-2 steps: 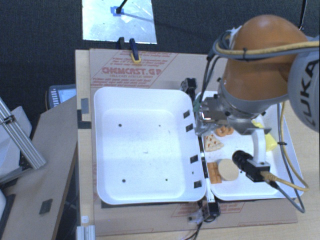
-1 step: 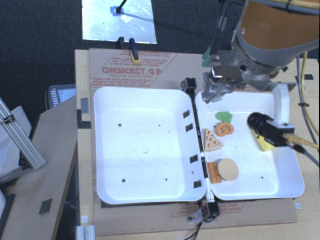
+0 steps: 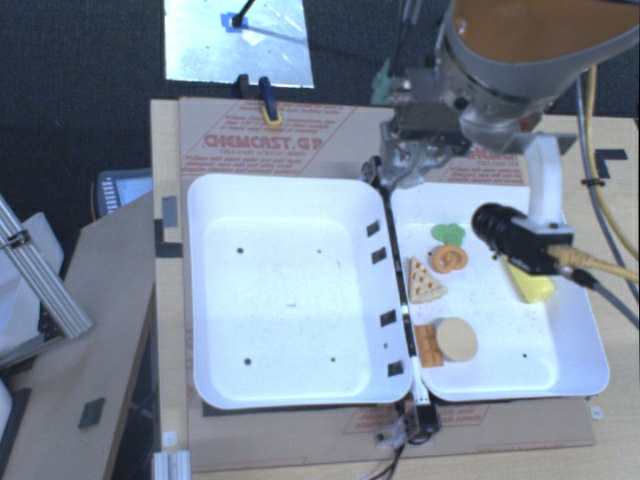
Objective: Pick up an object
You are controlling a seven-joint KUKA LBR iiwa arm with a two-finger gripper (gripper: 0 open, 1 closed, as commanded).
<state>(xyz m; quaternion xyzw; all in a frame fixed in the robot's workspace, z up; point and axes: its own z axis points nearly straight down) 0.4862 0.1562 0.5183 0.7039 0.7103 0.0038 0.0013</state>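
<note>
Hovering above the far rim of the right bin [image 3: 580,368], the gripper [image 3: 405,168] sits near the top of the divider between the two bins, with the grey arm [image 3: 520,48] and its orange band filling the upper right of the camera view. Whether the claw is open or closed cannot be told; the tips are dark and blurred against the cardboard. Nothing is visibly held. Candidate objects all lie in the right bin, clustered toward its inner wall: a green piece [image 3: 449,234], an orange ring [image 3: 450,259] just below it, a pizza-slice wedge [image 3: 425,282], a tan round disc [image 3: 458,339] touching a small orange waffle-like block [image 3: 428,345], and a yellow block [image 3: 533,286] partly under a black camera unit [image 3: 512,236] mounted over the bin. The left bin [image 3: 210,368] lies alongside. Judgement: the cluster near the divider is probably just where earlier drops landed; the gripper's position suggests an approach not yet committed to one item. The wedge is the only clearly elongated target: long axis runs roughly along the divider, tip pointing to the far side, crust edge nearest the viewer.
</note>
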